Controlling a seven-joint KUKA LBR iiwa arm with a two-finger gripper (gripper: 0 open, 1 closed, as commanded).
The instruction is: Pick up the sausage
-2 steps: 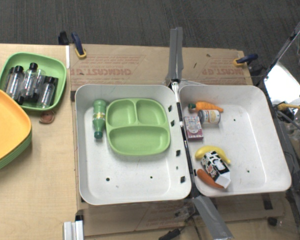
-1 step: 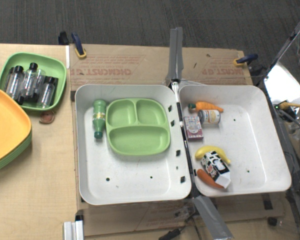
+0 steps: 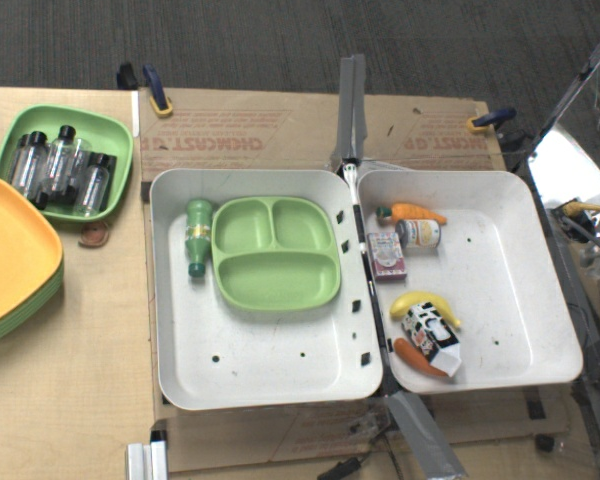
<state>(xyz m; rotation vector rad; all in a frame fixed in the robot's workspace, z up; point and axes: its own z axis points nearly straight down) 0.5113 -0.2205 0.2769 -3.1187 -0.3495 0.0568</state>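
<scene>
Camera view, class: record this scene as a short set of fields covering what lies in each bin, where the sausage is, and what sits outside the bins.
left bin: green divided plate; green bottle beside its left edge
right bin: carrot, small can, pink box, banana, black-and-white cow toy, sausage
sausage position: near front-left corner of right bin, partly under the cow toy
outside bins: green tray of dark bottles, orange plates, both left of the bins

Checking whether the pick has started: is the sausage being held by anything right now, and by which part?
Nothing holds it. The sausage lies loose in the right bin, near its front-left corner, partly under a black-and-white carton.
</scene>
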